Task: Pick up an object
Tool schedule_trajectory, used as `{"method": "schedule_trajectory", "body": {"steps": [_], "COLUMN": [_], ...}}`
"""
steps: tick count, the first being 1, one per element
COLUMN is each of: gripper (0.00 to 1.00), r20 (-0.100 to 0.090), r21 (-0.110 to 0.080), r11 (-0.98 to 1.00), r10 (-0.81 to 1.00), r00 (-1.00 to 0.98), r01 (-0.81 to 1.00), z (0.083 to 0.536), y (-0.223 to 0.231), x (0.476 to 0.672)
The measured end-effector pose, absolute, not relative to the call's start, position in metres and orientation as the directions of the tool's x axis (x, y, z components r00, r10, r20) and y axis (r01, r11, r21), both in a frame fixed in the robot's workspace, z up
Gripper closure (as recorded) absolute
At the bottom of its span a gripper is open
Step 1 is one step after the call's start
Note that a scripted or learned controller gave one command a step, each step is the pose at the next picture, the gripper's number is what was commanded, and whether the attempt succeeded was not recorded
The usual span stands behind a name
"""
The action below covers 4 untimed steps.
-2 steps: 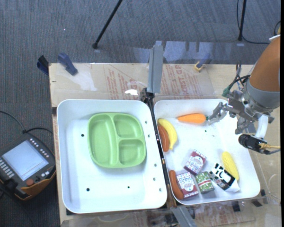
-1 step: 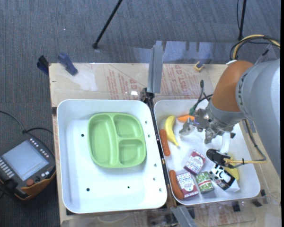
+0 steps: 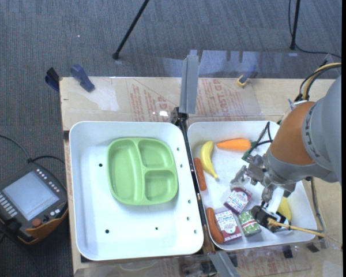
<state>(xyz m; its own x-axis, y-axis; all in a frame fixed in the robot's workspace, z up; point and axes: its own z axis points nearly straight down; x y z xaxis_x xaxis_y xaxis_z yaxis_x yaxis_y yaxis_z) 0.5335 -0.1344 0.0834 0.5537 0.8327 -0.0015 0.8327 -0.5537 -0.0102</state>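
**Right bin: gripper hanging over the cartons**

Camera view.

- Arm: reaching in from the right and bending down over the right bin (image 3: 225,128). The gripper (image 3: 244,176) is hanging low near the bin's middle. Whether it is open or closed cannot be told from this angle, and nothing is showing in its grasp.
- Nearest candidate: the white carton (image 3: 237,201) is lying just beside the gripper, on the side towards the bin's near edge and a touch to the left. It is lying at a slant, with its long axis running from upper right to lower left.
- Next row: the red carton (image 3: 228,224) and the green carton (image 3: 249,224) are lying side by side, nearer the bin's near edge than the white one. A sausage (image 3: 213,227) is lying just left of the red one.
- Further off: the banana (image 3: 206,157) is curving to the gripper's left, and the carrot (image 3: 233,145) is lying crosswise beyond it.
- Left bin (image 3: 92,212): holding a green plate (image 3: 143,170), well apart from the gripper.

Judgement: the white carton is looking like the shortest reach. A small shift towards the near edge and a wrist turn across its slant would be setting up the pick.
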Motion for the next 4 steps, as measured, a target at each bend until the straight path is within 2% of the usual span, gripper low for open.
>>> {"method": "schedule_trajectory", "body": {"steps": [1, 2, 3, 4], "gripper": [0.0, 0.0, 1.0, 1.0], "r20": [-0.006, -0.005, -0.011, -0.005], "r21": [-0.009, -0.011, -0.019, -0.007], "r11": [-0.699, -0.606, -0.602, -0.639], "r10": [0.715, 0.795, 0.799, 0.769], "r00": [0.699, 0.606, 0.602, 0.639], "r01": [0.715, 0.795, 0.799, 0.769], "z": [0.083, 0.083, 0.088, 0.184], "y": [-0.146, -0.088, -0.087, -0.052], "x": [0.6, 0.613, 0.612, 0.633]}}
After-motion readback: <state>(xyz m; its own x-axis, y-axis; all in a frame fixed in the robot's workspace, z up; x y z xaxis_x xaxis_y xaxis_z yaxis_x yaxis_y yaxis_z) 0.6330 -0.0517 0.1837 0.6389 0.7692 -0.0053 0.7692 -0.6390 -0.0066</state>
